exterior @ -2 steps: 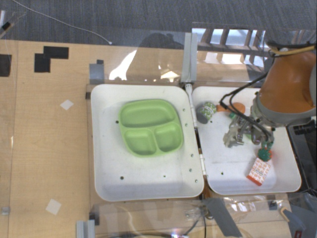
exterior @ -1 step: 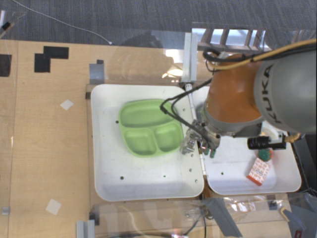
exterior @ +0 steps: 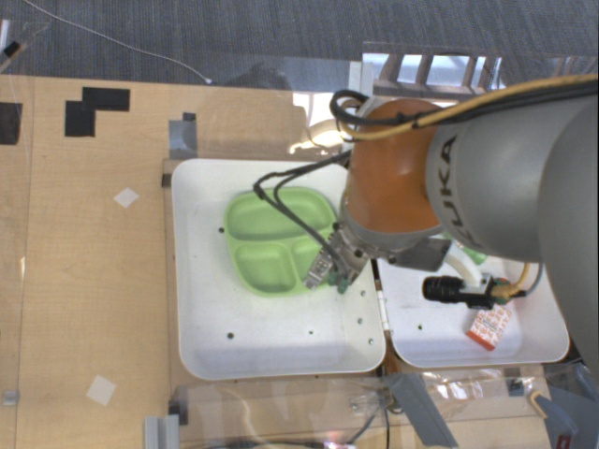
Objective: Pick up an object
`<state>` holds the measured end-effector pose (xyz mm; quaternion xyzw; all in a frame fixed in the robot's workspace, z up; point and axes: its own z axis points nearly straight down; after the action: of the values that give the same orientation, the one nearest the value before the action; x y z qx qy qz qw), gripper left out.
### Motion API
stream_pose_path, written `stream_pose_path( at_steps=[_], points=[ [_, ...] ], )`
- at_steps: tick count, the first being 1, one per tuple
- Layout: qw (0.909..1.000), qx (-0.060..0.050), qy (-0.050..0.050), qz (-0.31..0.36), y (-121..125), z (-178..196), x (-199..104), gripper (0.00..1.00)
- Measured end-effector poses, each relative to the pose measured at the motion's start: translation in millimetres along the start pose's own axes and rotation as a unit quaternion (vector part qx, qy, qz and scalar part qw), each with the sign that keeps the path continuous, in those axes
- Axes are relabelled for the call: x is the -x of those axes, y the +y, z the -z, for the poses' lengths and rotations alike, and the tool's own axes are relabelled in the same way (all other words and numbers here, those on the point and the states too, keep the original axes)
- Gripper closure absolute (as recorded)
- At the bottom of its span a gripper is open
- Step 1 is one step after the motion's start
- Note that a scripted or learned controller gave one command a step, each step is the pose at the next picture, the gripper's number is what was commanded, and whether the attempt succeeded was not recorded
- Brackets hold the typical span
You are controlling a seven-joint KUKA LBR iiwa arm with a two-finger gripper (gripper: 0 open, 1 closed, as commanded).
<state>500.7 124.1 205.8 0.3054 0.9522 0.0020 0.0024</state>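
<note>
A light green divided plate [exterior: 267,241] lies in the left white bin [exterior: 215,344]. My gripper [exterior: 329,271] hangs at the plate's right edge, its metal tip over or touching the rim. I cannot make out the fingers' state. A red and white packet [exterior: 489,326] lies in the right bin [exterior: 440,349], near its front right corner. A green thing [exterior: 474,255] peeks out from under the arm in that bin.
The bulky grey arm and its orange band [exterior: 398,171] cover most of the right bin. Black cables [exterior: 290,209] loop over the plate. The wooden bench [exterior: 84,279] stretches to the left of the bins, with black marks at its far left.
</note>
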Motion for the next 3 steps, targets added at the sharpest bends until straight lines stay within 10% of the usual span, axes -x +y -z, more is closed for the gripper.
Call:
stream_pose_path(
  at_steps=[2,3],
  points=[
    [0.9568,-0.002,0.001,-0.291,78.7,-14.8,-65.6,1.0],
    [0.8953,-0.003,0.0,-0.445,70.5,-23.3,-67.7,1.0]
  ],
)
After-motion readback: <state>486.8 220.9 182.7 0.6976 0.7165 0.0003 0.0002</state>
